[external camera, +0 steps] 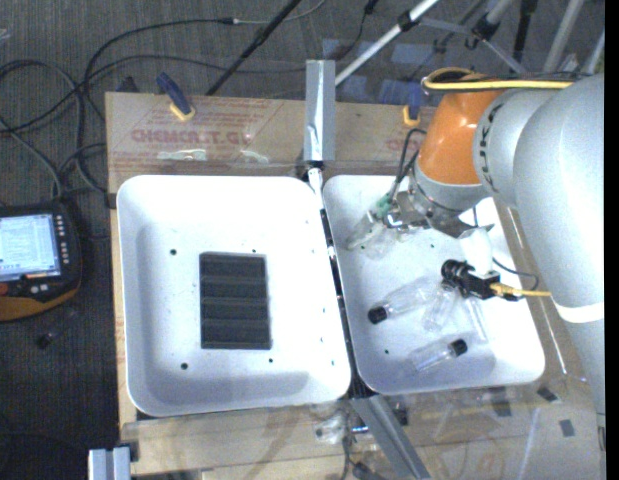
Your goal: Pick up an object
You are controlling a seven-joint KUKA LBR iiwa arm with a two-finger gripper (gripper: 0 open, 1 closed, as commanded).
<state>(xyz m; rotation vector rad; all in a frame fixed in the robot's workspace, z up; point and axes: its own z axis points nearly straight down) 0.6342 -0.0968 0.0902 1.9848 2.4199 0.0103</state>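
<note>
We see the grey arm [549,168] reach in from 3 o'clock, its orange band [451,153] over the far edge of the right bin [519,368]. The hand [391,214] sits low at about 11 o'clock in that bin. We cannot tell whether it is released, clenched, or grasping anything.

At the hand's 7 o'clock a clear plastic piece [363,234] lies on the bin floor, near the bin's left wall. We cannot tell whether it touches the hand.

Toward 6 o'clock from the hand, near the middle of the bin, lies the first clear vial [399,304], its black-capped end pointing to 8 o'clock. The second clear vial [431,355] lies at about 5 o'clock in the bin, near the front wall, with its black-capped end toward 3 o'clock. Between these two we make out a faint clear tube [439,310], too pale to name more closely.

The left bin [149,368] stands just beside the right one on the desk [229,133]. A black ribbed pad [234,300] lies flat in its middle, its long side running from 12 to 6 o'clock.

A blue clamp [174,96] grips the desk's far edge at 11 o'clock. Off the desk at 9 o'clock, a teach pendant [29,258] with a lit screen lies on the dark floor.
</note>
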